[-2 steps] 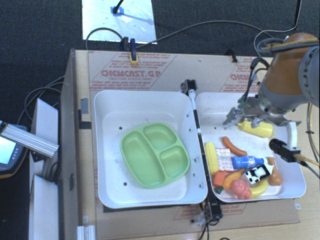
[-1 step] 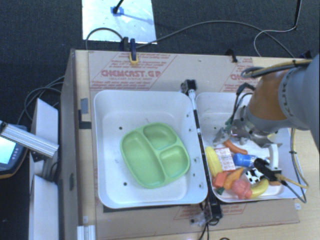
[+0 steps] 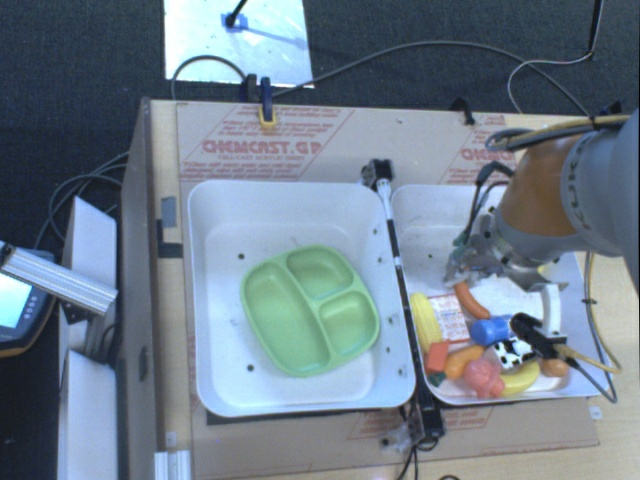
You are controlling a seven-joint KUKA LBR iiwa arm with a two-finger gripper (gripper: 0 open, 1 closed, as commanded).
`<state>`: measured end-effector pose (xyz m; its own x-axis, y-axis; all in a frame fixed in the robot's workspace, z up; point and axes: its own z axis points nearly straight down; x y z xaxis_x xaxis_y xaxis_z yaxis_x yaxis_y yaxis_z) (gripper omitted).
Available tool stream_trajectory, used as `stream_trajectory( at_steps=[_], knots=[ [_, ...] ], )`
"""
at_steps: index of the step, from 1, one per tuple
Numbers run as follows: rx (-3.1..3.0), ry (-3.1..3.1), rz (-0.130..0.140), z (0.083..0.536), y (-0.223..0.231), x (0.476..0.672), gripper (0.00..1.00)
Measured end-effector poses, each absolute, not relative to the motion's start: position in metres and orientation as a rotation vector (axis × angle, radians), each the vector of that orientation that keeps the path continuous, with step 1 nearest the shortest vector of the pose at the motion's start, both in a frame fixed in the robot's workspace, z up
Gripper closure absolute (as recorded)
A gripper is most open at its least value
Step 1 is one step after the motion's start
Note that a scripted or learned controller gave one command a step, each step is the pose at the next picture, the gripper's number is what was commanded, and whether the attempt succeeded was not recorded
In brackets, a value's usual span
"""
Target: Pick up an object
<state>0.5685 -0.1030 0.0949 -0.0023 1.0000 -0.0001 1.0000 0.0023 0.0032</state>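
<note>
The right bin (image 3: 432, 208) has bare white floor across its far half, from the back wall down to the hand (image 3: 462, 266). The near half is crowded. The hand is over the middle of this bin, near its right side, and the arm (image 3: 560, 193) comes in over the right rim and covers that edge. I cannot tell whether the hand is wide or narrow, and nothing shows held in it.

An orange toy (image 3: 470, 299) lies just on the near side of the hand, slanting; I cannot tell if they touch. A yellow toy (image 3: 424, 318) lies along the left wall of the bin, with a printed card (image 3: 452, 317) between it and the orange toy. Nearer the front a blue toy (image 3: 490, 330) sits at the middle. A pink toy (image 3: 483, 377) and a banana (image 3: 522, 379) lie against the front wall, packed close with little room between them.

A black strip (image 3: 396, 258) runs along the seam where the two bins meet. The left bin (image 3: 205, 298) holds a green plate (image 3: 311, 309), set toward its near right, with open floor behind and to its left. Both bins sit on the desk (image 3: 300, 140), whose far edge is bare but for a clamp (image 3: 266, 103) and cables.
</note>
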Motion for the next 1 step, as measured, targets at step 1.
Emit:
stream_trajectory(
  at_steps=[1],
  knots=[
    [2.216, 2.225, 0.005, 0.1852, -0.0216, 0.5579, 1.00]
  ],
)
